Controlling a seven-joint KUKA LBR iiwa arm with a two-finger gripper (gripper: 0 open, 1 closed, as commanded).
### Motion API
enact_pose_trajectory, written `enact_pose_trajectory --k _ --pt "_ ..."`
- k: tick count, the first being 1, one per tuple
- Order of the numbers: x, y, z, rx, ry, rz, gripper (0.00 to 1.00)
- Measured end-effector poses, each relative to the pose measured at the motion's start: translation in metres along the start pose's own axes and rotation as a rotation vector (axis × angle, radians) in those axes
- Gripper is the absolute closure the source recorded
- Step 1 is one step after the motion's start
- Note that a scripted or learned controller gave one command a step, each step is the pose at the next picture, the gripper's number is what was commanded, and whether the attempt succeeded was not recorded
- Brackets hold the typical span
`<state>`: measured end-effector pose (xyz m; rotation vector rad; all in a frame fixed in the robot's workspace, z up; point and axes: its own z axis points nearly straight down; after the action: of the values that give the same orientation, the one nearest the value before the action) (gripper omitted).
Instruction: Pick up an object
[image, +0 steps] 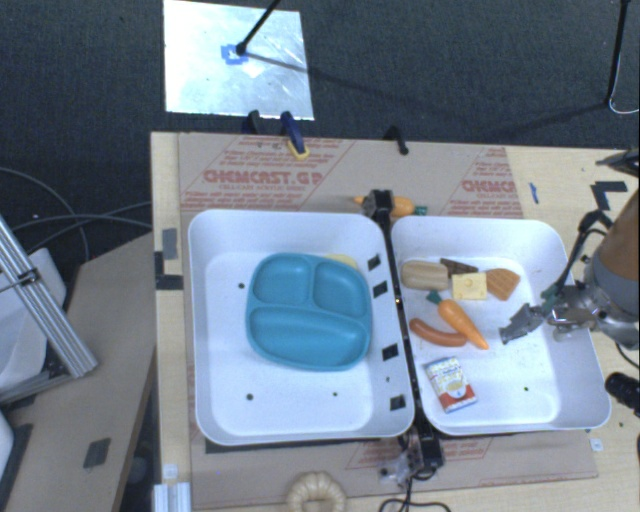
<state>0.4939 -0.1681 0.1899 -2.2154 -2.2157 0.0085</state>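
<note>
Gripper (535, 322) of mine hovers over the right bin (560, 250), right of the carrot (462, 320). Whether my fingers are apart or closed, I cannot tell; nothing visibly sits in them.

Toy carrot (462, 322), sausage (437, 334), bread (425, 275) and small carton (450, 384) lie in right bin (575, 400).

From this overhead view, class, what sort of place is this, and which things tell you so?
Probably a robot lab test bench, not a kitchen. A gripper reaches over two white bins, the food looks like toys, and the bins sit on a clamped board.
</note>
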Motion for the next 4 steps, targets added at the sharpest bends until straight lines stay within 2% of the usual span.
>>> enact_pose_trajectory --k 1,3,4 --pt "0.0 0.003 -0.005 -0.011 -0.003 -0.003 0.0" --pt "-0.008 0.001 0.086 -0.006 -0.001 0.0 0.0" --pt "-0.008 0.001 0.107 -0.008 -0.001 -0.001 0.0"
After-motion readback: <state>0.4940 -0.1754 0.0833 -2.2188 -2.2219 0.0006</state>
